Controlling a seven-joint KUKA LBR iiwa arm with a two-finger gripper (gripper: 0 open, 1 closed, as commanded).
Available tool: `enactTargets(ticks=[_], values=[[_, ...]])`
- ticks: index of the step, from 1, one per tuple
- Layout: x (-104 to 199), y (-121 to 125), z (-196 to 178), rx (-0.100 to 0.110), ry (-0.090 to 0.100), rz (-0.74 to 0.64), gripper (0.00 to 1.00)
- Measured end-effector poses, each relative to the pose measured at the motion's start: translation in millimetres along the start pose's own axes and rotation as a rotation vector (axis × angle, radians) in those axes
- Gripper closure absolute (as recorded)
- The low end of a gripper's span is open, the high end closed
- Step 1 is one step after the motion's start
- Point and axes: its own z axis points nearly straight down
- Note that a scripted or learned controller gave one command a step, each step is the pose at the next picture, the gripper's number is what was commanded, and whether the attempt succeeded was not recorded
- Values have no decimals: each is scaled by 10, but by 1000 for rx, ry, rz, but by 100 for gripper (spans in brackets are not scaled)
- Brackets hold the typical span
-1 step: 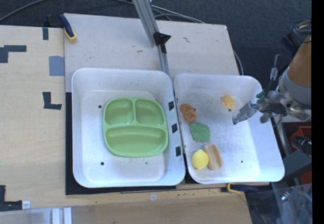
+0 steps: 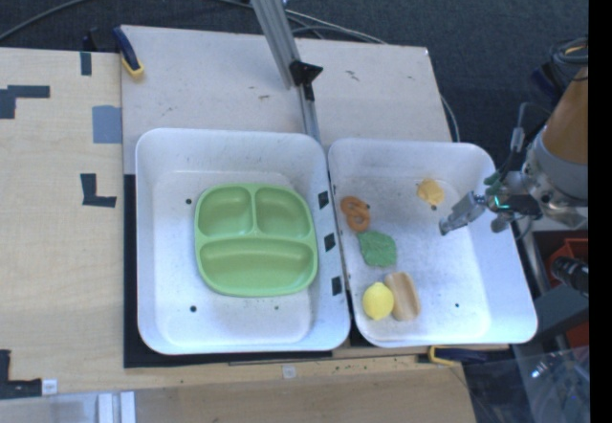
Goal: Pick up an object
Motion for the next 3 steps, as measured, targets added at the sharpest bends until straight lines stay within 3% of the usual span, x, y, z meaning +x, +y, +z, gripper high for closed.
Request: enactTargets(ticks=[2,3], values=[[-84,86,1132,7,1,1,0],[-84,89,1611,-2,-2,1,0]])
